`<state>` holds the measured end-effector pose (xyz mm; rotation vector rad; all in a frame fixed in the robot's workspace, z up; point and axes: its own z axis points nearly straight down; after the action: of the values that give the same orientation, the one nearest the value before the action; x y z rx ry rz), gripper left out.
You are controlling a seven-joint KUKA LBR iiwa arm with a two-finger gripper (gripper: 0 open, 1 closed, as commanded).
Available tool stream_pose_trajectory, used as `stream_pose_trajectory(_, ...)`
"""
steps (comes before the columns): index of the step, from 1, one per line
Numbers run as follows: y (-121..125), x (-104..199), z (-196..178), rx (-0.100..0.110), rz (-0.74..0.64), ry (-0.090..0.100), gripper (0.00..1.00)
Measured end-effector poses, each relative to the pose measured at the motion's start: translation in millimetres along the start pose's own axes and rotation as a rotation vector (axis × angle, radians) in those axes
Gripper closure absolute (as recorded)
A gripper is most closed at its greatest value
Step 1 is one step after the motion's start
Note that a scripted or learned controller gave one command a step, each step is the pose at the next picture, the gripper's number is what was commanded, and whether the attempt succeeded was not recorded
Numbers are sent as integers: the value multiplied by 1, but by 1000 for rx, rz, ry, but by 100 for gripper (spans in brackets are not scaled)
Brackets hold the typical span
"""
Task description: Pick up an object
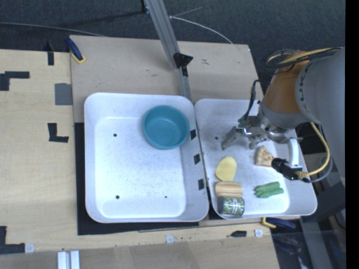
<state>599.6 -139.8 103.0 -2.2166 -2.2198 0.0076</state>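
My gripper [241, 140] hangs over the upper middle of the right bin [216, 114], its fingers spread open with nothing between them. Just below it lies a yellow rounded piece [226, 168]. A tan, crusty piece [262, 156] sits right beside the gripper's right finger. Further down are a tan wooden block [229, 189], a green can [231, 206] on its side and a green pod [268, 190]. A blue bowl [165, 126] stands in the left bin [106, 167].
The grey arm with its orange band [286, 94] reaches in over the right bin's right rim, trailing yellow cables. A slanted metal pole [168, 38] ends at the bins' top junction. The bins sit on a wooden bench [33, 150].
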Motion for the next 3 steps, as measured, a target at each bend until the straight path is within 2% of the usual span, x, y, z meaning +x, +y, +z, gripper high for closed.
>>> stream_pose_trajectory(1, 0, 0, 14, -5, 0, -1, 0)
stream_pose_trajectory(2, 1, -1, 2, -9, -1, -4, 100)
stream_pose_trajectory(3, 0, 4, -40, -8, 0, 0, 100)
